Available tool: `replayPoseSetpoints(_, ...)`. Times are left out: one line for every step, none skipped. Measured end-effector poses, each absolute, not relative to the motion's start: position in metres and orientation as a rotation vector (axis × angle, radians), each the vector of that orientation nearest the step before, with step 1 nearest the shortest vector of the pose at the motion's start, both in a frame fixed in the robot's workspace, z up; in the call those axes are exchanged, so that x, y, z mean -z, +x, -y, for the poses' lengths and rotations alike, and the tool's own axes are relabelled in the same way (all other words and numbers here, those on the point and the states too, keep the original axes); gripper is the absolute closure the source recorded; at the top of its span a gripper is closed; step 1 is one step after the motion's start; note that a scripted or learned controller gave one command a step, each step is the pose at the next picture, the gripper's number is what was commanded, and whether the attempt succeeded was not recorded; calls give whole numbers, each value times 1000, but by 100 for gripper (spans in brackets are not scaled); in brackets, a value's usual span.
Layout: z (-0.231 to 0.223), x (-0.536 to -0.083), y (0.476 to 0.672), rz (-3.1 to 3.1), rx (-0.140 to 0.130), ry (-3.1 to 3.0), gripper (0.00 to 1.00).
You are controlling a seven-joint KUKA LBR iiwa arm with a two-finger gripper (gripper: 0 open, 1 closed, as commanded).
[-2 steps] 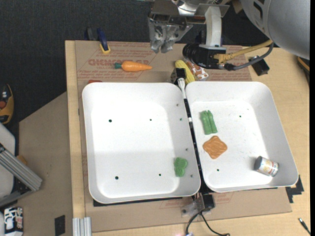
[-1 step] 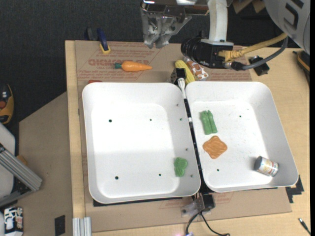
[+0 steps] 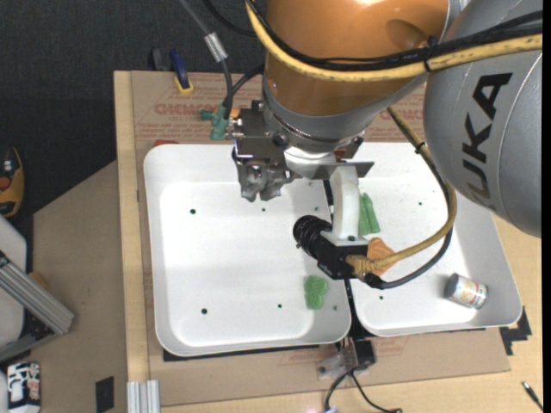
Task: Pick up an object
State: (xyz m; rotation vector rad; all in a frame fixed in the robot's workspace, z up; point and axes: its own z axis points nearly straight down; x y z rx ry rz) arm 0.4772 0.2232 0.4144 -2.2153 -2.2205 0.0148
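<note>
Cardboard sheeting covers a bench, dark fabric behind it at twelve o'clock. Red print runs along the cardboard's far edge; only "CHEM" can be made out. A blue-and-yellow clip sits at the far left corner, probably pinning the sheet down.

Two shallow white bins lie side by side on the cardboard, their inner rims touching, likely so that objects can be carried from one to the other. Inside the left bin there are a few small dark dots on the floor, and a small green lump rests near its five o'clock corner, just beside the shared rim. This looks the nearest candidate for picking.

Above the left bin's twelve o'clock edge hangs the gripper, a grey metal assembly on the arm's wrist. Whether its fingers are spread or closed cannot be told from here, and nothing is visibly held. A large orange band of the arm fills the top centre, with yellow and black cables looped around it, a black cable sleeve trailing down over the shared rim.

A green strip-like object lies in the right bin close to the shared rim, partly behind a white bracket. A small silver can lies on its side at the bin's four o'clock corner.

Letters "UKA", part of the maker's name, are printed large on the grey arm casing at three o'clock.
</note>
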Motion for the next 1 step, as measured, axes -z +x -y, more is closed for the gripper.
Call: replayPoseSetpoints(-224, -278, 477, 2216, -25, -2219, 100)
